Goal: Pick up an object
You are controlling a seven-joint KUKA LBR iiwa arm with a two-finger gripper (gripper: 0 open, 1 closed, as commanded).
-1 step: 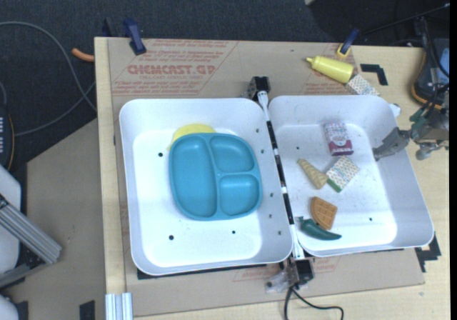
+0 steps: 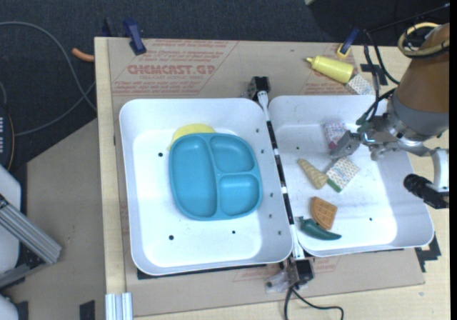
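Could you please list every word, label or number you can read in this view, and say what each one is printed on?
"CHEMCAST GP", red print on the brown board under the bins, left of centre.
The same red print repeats at the board's right, near the yellow bottle; too blurred to read.
Smaller red lines under "CHEMCAST GP": too small to read.
Two patterned packets in the right bin: no legible text.
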